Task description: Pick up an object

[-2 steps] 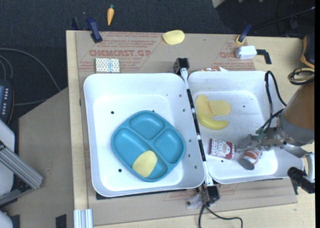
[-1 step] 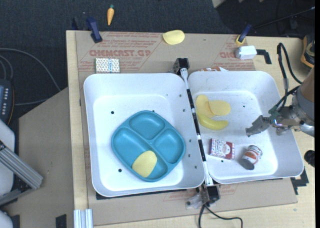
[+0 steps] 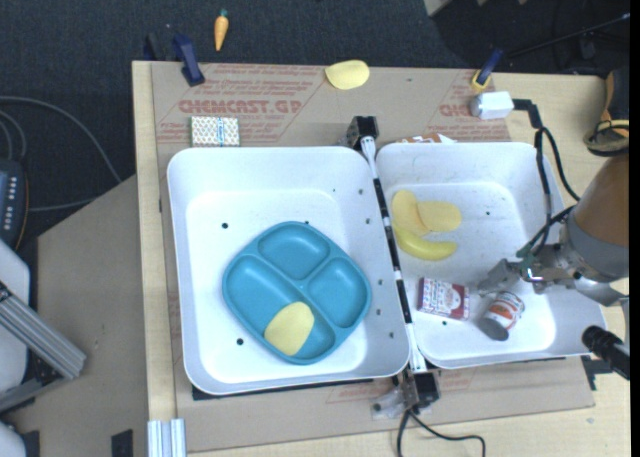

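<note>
Camera view from above the bench: the grey arm (image 3: 605, 235) comes in low from the right over the right bin (image 3: 520, 160), its wrist bent down toward the bin's lower right part. The gripper (image 3: 512, 280) hangs just above a small can (image 3: 502, 313); I can't tell from here how its jaws stand. The can is a short metal cylinder with a red-and-white label, lying tilted on its side. Just left of it lies a flat red-and-white packet (image 3: 442, 299), and further up a yellow banana (image 3: 425, 245) with a pale yellow round piece (image 3: 438, 215) against it. The left bin (image 3: 200, 185) holds a glossy blue divided plate (image 3: 295, 290), with a yellow lump (image 3: 290, 328) in its front compartment.
</note>
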Controlling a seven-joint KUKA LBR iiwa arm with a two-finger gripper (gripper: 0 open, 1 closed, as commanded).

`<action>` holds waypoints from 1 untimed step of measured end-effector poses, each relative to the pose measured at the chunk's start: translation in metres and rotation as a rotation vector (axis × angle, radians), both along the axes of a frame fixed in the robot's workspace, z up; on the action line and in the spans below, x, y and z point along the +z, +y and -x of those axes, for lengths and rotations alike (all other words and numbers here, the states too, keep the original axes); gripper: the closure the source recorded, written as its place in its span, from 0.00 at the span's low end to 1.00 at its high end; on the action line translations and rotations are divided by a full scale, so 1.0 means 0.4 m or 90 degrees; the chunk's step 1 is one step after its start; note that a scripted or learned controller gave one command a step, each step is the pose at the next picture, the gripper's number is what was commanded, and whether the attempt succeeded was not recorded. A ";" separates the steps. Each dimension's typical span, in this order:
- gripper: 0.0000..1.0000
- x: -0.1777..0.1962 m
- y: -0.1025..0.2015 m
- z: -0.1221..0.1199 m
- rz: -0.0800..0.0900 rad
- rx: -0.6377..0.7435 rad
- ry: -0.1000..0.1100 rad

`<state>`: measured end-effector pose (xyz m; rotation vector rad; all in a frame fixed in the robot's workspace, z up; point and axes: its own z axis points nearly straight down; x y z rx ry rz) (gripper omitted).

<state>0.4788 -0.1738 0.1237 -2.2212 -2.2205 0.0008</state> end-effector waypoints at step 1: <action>0.00 0.008 0.082 -0.001 -0.001 0.001 0.001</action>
